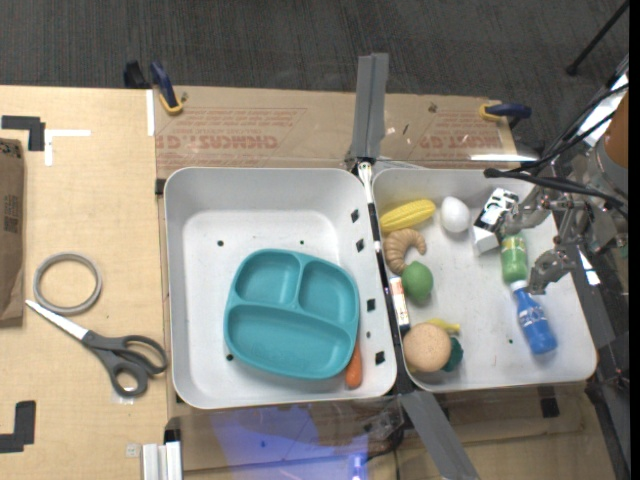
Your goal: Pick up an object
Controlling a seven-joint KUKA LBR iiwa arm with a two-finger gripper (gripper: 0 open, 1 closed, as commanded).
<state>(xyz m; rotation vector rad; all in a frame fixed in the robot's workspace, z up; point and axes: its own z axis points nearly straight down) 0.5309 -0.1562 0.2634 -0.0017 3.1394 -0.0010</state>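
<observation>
My gripper (538,240) hangs over the right side of the right bin (480,373) and stands open. One finger (526,211) is toward the back, the other (547,267) toward the front. Nothing sits between them. A green bottle (513,258) lies just left of the gap. A blue bottle (535,322) lies just in front of the front finger. A white and black object (495,211) rests left of the back finger.
The right bin also holds a yellow corn cob (408,214), a white egg (455,214), a croissant (403,247), a green fruit (417,281) and a tan ball (427,348). A teal divided plate (293,313) and a carrot (354,370) lie in the left bin (200,208). Scissors (105,348) and a tape roll (67,281) lie on the bench at left.
</observation>
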